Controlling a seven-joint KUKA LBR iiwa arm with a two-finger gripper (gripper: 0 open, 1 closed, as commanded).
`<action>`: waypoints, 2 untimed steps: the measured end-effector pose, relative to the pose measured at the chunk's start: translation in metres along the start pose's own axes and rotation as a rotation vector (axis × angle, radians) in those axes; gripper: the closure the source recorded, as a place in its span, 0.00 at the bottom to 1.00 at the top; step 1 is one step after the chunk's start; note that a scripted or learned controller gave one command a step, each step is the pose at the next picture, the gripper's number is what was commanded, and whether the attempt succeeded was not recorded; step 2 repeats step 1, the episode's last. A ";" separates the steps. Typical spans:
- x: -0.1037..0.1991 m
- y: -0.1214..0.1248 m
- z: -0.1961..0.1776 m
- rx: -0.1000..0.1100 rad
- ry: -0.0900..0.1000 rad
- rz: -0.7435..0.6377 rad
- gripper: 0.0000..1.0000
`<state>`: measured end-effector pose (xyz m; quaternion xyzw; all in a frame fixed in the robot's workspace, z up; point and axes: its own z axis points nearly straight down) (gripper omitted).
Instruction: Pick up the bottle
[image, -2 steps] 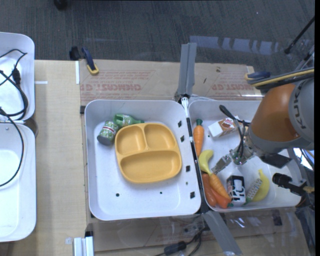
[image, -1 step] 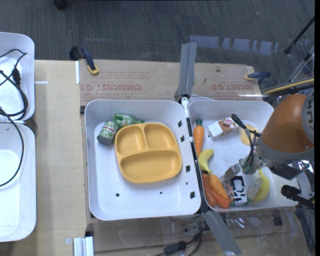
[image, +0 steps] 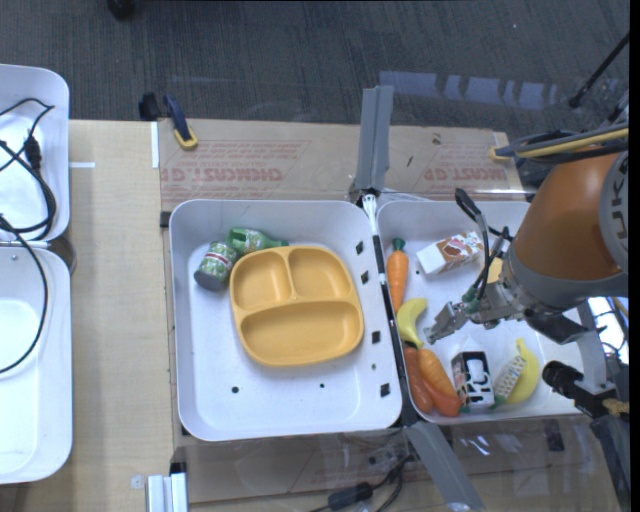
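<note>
Reaching in from the right edge of the tabletop and hanging the gripper low over the right bin, just beside the banana and a little beyond the heap of carrots. Not being able to tell whether spread or pressed together, with the clutter underneath muddying the outline; seeing nothing clearly pinched.

Taking the green bottle as the task's thing, judging by shape alone. Finding it lying on its side in the left bin, toward the far edge of the tabletop, touching or nearly touching the far rim of the yellow divided plate, with a small green-labelled jar just beside it on the side toward the tabletop's left edge. Probably lying flat from being tossed in loose rather than stood up, and being crowded there because of the plate taking up most of the bin floor.

Placing the bottle well apart from the gripper: across the wall between the two bins, past the plate, toward the far-left.

Needing, on this reading, to rise clear of the right bin, cross over and come down astride the bottle's narrow body, while risking a knock against the jar or the plate rim.
</note>
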<state>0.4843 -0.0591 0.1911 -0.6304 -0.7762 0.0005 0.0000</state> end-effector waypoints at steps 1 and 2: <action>-0.073 -0.022 -0.039 -0.001 -0.001 -0.078 0.00; -0.073 -0.022 -0.039 -0.001 -0.001 -0.078 0.00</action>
